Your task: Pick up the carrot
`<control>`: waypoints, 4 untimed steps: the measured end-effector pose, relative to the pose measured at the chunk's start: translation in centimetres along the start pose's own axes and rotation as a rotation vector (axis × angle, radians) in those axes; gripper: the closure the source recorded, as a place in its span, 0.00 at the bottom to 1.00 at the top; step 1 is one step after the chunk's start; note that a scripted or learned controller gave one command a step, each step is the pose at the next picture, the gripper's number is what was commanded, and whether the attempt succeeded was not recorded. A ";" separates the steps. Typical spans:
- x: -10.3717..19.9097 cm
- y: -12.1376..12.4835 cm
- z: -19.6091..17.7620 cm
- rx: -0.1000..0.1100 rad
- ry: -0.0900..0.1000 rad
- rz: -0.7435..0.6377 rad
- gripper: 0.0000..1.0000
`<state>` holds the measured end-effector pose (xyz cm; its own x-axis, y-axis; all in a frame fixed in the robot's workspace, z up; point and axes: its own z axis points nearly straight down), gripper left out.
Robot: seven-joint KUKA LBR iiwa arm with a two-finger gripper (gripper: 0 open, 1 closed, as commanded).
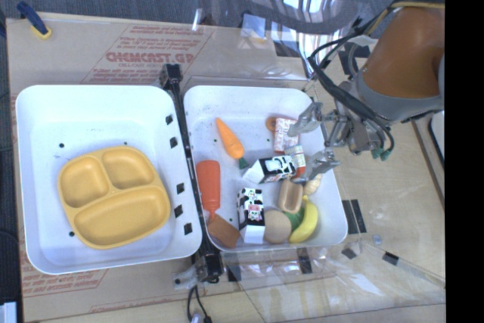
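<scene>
While gripper (316, 138) hangs spread wide, holding nothing, you find carrot (228, 138) at its 9 o'clock, well apart

Small orange carrot (229, 138) with green tip, lying slantwise, upper-left of right bin

1 fixed camera looks down at a slant from above the bench, far enough back to take in both bins side by side, the left bin (30, 163) and the right bin (249, 98), with the arm (401, 57) entering from the view's right edge.
</scene>
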<state>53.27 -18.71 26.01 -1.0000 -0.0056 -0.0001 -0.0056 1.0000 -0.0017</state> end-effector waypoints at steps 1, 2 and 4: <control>-4.0 8.2 14.1 -0.008 0.013 0.052 0.00; -4.4 7.9 12.4 -0.001 -0.001 0.049 1.00; -1.2 15.8 4.2 -0.001 -0.001 0.408 1.00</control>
